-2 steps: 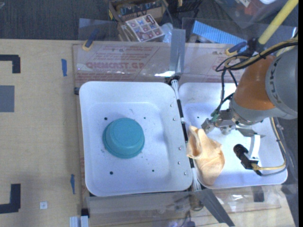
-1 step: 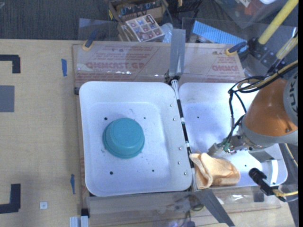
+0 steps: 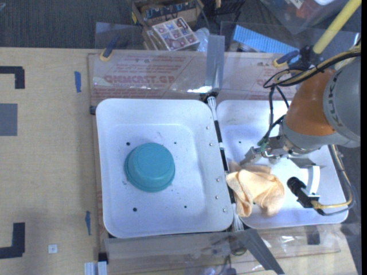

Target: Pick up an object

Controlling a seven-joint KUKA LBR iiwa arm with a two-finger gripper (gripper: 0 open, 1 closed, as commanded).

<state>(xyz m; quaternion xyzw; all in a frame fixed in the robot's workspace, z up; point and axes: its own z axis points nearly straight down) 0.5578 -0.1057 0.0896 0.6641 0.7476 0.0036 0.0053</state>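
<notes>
1. Stretching across the frame, the pale wooden surface carries two white bins side by side.
2. Left bin next, and a teal bowl sits upside down near its middle.
3. Right bin has the grey-and-orange arm leaning over it from the right.
4. Yellow cloth lies crumpled in the right bin's near-left corner (up against the wall between the bins).
5. Gripper is low, just above the cloth's upper edge; whether it is apart or together, I cannot tell.
</notes>
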